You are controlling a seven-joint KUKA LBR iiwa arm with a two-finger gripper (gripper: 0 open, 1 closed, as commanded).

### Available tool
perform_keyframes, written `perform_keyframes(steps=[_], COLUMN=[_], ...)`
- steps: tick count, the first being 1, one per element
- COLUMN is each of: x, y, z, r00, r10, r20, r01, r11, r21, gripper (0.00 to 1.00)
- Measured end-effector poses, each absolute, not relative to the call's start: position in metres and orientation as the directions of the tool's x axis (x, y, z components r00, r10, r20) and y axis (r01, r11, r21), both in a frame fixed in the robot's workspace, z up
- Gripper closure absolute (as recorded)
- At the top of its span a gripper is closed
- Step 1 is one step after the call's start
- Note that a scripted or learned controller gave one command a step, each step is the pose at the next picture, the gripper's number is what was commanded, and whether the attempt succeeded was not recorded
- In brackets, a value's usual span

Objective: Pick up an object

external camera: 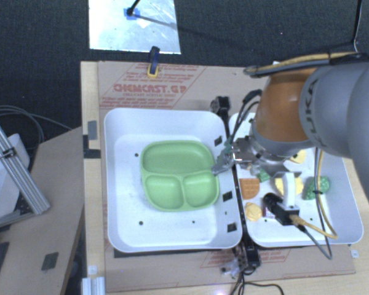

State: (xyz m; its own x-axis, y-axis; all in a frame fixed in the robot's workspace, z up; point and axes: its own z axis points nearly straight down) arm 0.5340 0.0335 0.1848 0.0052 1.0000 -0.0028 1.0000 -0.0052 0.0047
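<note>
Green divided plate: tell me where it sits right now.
The green divided plate lies in the left white bin, toward its right side, with the claw at the plate's right edge.

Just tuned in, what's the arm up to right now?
The grey arm reaches in from the right, with its gripper down at the right rim of the green divided plate in the left bin. Whether it grips anything is unclear. In the right bin lie small items: an orange piece, a yellow piece and a green piece.
</note>
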Motion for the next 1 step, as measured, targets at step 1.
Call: perform_keyframes(steps=[1], x=[0.5864], y=[-0.0452], z=[0.1852], r00=[0.004], r10=[1.0], r20=[-0.003], r01=[1.0], r11=[-0.004], r21=[0.007], gripper=[0.0])
